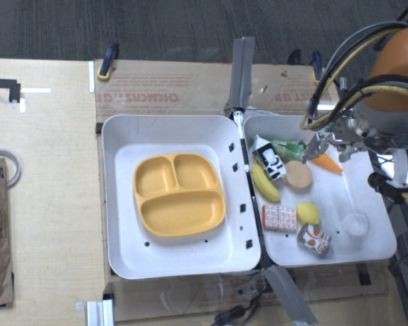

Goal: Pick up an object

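Bearing two white bins (115, 202), wooden bench (47, 182)

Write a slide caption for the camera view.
Gripper above the right bin of toy food; yellow plate in left bin.

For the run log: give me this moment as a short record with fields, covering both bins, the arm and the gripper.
left bin: holds a yellow divided plate
right bin: banana, lemon, carrot, tan disc, red-and-white packet, small can
arm: over the right bin's far right corner
gripper: low, beside the carrot; nothing seen held
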`<state>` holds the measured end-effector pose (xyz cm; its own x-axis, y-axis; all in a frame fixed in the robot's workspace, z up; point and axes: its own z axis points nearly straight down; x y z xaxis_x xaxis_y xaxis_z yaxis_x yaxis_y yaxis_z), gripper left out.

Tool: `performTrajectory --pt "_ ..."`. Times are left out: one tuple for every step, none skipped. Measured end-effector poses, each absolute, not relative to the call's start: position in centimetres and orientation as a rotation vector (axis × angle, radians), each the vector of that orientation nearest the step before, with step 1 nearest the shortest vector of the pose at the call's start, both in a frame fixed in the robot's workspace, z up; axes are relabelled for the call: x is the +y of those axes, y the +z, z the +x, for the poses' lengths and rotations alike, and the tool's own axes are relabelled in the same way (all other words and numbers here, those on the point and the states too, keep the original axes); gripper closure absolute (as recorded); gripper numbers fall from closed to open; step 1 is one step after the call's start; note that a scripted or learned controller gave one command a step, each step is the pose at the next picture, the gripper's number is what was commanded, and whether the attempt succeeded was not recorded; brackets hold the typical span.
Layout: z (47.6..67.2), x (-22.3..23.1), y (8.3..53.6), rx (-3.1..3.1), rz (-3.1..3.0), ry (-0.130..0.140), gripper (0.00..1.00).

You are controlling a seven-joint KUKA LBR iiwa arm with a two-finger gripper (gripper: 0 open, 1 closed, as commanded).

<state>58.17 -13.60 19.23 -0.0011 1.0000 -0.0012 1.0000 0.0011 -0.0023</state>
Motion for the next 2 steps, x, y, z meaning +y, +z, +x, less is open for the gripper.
performTrajectory --pt "60.7 -18.5 14.1 -2.254 -2.19 0.004 0.0" --pt "63.0 -21.5 9.2 -2.36 -2.066 -0.009 0.0"
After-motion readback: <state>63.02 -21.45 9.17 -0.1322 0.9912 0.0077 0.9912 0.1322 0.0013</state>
